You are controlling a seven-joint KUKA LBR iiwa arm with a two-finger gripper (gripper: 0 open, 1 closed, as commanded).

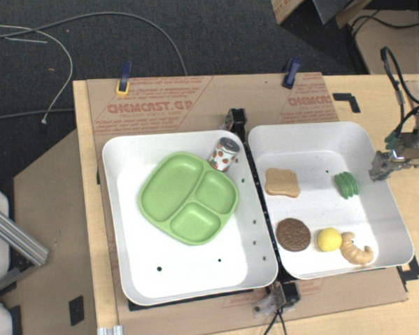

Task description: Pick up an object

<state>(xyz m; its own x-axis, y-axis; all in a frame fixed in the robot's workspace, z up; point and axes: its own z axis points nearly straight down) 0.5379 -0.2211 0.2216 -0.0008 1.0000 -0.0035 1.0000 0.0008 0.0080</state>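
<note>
Sitting side by side mid-frame, two white bins take up most of the bench. The left bin [131, 272] holds a green plate [189, 197] with three compartments, lying flat toward the bin's upper half. A small can [224, 154], white with red spots, lies tipped on its side at the plate's upper right edge, near the bin's top right corner.

The right bin [387, 210] holds five things, all apart from the gripper. A toast slice [282, 182] lies at upper left. A green pod [347, 184] lies toward the upper right, close to the bin's right wall. Along the lower part sit a brown cookie [293, 234], a yellow ball [329, 239] just beside it, and a croissant [357, 249] touching or nearly touching the ball at the lower right.

The gripper [386, 164] shows at the right edge of the frame, over the right bin's right rim, level with the pod and near it. Nothing is seen between its ends; whether it is spread or closed cannot be told.
</note>
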